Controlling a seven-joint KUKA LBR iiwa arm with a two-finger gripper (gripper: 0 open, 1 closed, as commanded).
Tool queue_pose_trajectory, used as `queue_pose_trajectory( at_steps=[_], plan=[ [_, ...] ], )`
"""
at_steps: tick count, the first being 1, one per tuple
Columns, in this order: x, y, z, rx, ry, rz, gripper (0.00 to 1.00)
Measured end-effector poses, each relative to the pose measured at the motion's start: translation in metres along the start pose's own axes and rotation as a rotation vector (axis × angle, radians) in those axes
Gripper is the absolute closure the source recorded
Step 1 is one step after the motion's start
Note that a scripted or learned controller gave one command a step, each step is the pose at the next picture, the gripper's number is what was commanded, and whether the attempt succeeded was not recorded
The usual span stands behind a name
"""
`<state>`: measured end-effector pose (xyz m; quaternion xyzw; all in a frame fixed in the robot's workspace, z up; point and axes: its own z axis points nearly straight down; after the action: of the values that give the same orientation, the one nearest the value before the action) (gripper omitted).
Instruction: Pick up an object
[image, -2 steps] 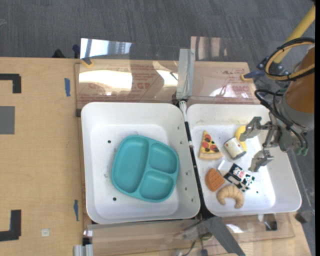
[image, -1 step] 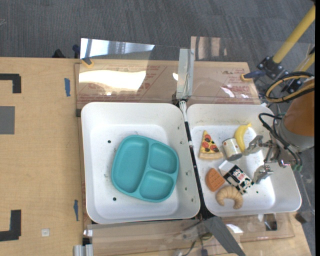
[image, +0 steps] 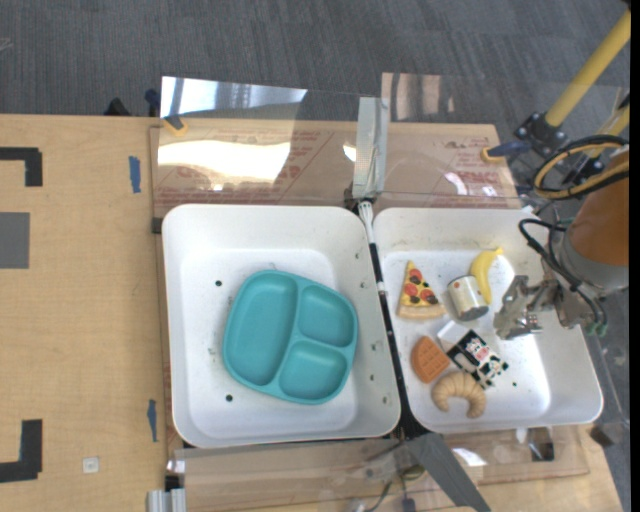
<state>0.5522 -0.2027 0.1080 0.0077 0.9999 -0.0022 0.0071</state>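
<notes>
The approach step is judged in hand: the pincer (image: 517, 312), its opening not discernible, is positioned over the right bin (image: 570, 400) beside the can (image: 464, 297), so descent and closure are required next.

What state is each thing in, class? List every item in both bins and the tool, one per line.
Teal plate: lying flat in the left bin, compartments bare.
Pizza slice: flat in the right bin.
Metal can: on its side.
Banana: lying beside the can.
Waffle: flat.
Croissant: lying near the front wall.
Black-and-white packet: flat.
Tool: over the right bin, holding nothing visible.
</notes>
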Motion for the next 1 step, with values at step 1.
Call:
queue_pose_trajectory(
  at_steps=[1],
  plan=[
    [-0.0109, -0.0216, -0.1054, 0.000, 0.002, 0.275, 1.00]
  ],
)
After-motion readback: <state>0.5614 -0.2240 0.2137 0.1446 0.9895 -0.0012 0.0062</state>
